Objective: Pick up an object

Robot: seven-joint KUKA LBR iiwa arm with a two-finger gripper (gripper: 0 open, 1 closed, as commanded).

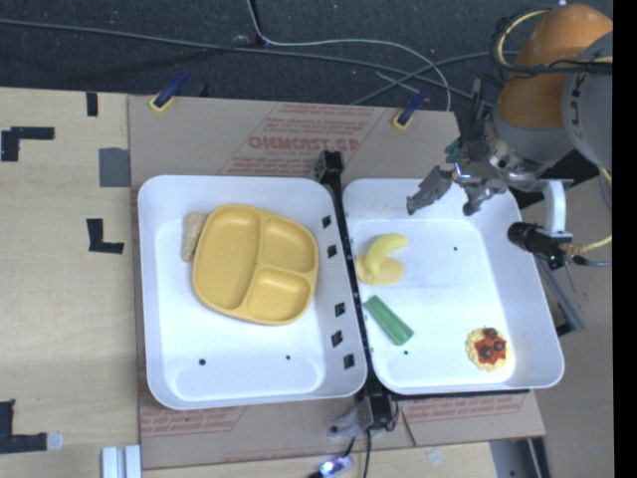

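Note:
My gripper (447, 199) hangs over the far edge of the right bin (518, 267), its two fingers spread apart and nothing between them. Below and to its left a yellow banana-shaped piece (383, 259) lies in the right bin near the divider. A green stick (388, 320) lies just in front of the banana piece. A small round pastry with red and dark topping (488, 348) sits in the bin's near right corner. All three lie apart from the gripper.
The left bin (169, 347) holds a yellow divided plate (255, 264) with a tan biscuit-like piece (191, 235) tucked at its left edge. A black clip divider (343, 297) runs between the bins. Cables cross the dark floor behind, and the arm (547, 78) stands at the right.

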